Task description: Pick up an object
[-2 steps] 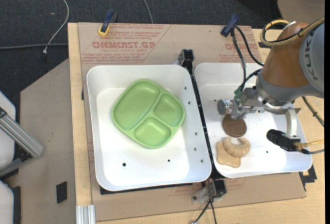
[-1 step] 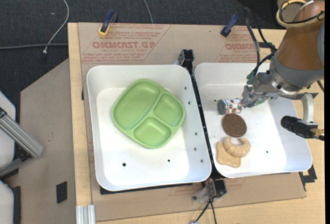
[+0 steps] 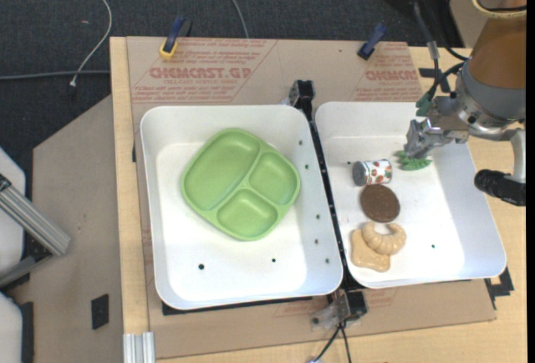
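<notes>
Left bin (image 3: 167, 269): green divided plate (image 3: 241, 183) lying flat in middle. Right bin (image 3: 468, 244): my gripper (image 3: 420, 144) low near back, right over small green thing (image 3: 413, 160). Cannot tell whether my fingers spread or pinching it. Toward front: tan pastry (image 3: 378, 245), brown disc (image 3: 379, 203) touching it, small can (image 3: 372, 172) on its side beside green thing.
</notes>
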Motion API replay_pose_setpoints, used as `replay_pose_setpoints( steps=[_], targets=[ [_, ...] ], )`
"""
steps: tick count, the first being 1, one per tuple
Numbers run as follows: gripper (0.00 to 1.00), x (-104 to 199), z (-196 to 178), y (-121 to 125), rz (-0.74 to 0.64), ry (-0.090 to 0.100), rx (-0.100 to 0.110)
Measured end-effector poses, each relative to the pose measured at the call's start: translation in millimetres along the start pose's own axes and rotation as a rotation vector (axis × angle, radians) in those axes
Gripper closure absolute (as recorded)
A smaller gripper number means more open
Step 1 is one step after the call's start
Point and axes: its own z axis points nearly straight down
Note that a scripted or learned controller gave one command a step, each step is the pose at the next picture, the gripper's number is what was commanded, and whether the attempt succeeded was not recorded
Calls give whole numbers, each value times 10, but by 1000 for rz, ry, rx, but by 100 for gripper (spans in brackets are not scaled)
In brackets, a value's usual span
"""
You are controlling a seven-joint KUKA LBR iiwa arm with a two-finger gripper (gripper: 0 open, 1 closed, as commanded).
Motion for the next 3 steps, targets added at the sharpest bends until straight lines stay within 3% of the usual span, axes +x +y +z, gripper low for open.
replay_pose_setpoints(
  steps=[2,3],
  targets=[
    [100,988,209,-317,-4,5,12],
    [100,1468,188,-291,-3,3,7]
  ],
)
